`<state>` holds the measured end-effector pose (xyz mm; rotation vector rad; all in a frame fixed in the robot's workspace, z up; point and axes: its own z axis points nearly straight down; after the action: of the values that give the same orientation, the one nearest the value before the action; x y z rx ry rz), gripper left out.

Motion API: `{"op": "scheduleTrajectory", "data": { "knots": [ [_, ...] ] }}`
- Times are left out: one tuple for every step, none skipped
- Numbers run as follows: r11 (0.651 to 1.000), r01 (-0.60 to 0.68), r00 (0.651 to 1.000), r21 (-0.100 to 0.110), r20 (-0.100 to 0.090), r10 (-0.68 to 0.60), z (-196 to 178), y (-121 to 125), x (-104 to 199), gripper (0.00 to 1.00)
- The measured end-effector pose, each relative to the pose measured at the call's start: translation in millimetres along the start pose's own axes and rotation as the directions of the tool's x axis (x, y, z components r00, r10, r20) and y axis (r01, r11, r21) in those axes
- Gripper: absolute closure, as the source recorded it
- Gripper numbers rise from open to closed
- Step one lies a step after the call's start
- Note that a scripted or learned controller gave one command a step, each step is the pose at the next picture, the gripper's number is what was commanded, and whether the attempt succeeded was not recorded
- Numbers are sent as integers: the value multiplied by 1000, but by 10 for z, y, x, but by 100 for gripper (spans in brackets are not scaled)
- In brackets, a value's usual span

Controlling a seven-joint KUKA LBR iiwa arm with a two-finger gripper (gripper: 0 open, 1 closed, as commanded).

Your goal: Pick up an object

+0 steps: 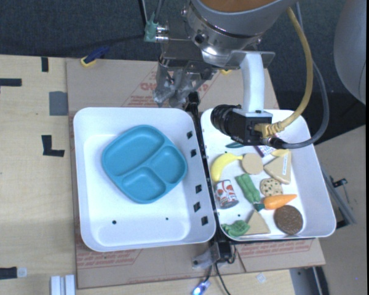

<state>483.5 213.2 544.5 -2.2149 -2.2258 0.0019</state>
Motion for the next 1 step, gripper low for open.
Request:
{"op": "scheduleTrajectory", "data": {
  "knots": [
    [1000, -4, 1000, 17, 9, 4, 1999, 398, 78, 100]
  ]
}}
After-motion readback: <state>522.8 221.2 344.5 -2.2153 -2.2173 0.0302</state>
